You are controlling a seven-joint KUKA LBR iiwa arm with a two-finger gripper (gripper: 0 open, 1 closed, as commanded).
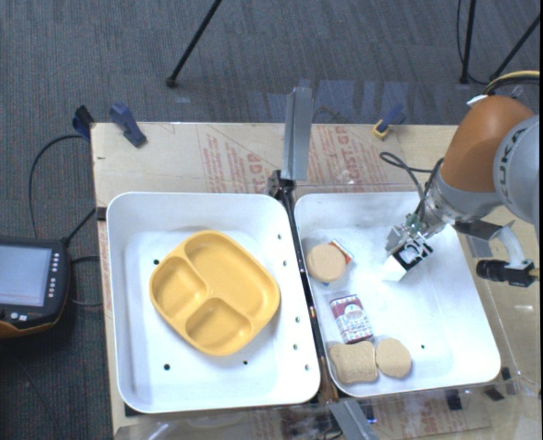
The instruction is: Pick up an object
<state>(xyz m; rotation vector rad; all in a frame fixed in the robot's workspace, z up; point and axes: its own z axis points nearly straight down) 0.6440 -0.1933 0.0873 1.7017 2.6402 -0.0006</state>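
Grey carpet [88,44] lies beyond the bench, up and left of the jaws. The wooden bench top [207,159] with red print runs behind the bins, up-left of the jaws. A teach pendant [19,282] sits far left of the jaws on the floor, its black cable [47,177] looping up toward the bench. A blue clamp [127,125] and a black clamp [83,119] are at the far-left bench corner. A yellow-and-blue clamp [388,122] is just above the jaws, on the back edge. An upright metal post [298,140] stands up-left, between the bins. Tripod legs [201,30] are far up-left.

Smooth glossy yellow plastic for the divided tray [215,292]; matt white plastic for both bins [125,273]; printed cardboard under them [244,154]; rough grey carpet [88,53]; glossy orange arm band [484,140].
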